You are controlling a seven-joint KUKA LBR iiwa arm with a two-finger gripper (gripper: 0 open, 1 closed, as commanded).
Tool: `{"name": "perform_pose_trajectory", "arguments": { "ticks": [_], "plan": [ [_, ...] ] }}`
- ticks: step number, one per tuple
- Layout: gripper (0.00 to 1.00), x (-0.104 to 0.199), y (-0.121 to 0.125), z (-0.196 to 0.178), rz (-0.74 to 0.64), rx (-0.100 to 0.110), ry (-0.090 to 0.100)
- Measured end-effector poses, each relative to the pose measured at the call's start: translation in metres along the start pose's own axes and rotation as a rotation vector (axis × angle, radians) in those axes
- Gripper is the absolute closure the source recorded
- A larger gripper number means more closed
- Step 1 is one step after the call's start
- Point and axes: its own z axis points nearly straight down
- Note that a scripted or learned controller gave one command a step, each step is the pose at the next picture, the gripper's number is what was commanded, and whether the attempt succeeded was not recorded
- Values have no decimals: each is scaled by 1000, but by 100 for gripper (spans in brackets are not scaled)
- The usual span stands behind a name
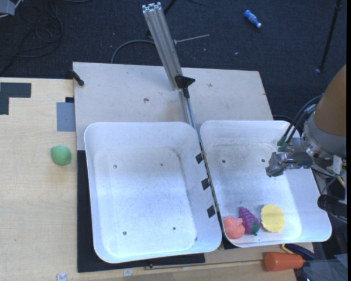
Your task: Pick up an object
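A flat yellow disc (pixel 272 218), a knobbly purple cluster (pixel 247 218) and a smooth orange lump (pixel 233 228) huddle at the near rim of the right bin (pixel 240 134), leaving bare speckled floor up toward the pincer (pixel 274 167), whose grip I cannot tell, hanging near the right wall.

Arm (pixel 333 113): rounded body, orange band above a grey wrist section. Dark cables (pixel 301 117) loop alongside. Small grey metal pincer (pixel 275 167) with green wiring at its base.
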Motion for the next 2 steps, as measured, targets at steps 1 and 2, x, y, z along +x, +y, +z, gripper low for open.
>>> {"name": "perform_pose_trajectory", "arguments": {
  "ticks": [1,2],
  "plan": [
    [100,49,29,15,-3,7,1],
    [100,98,50,31,-3,7,1]
  ]
}}
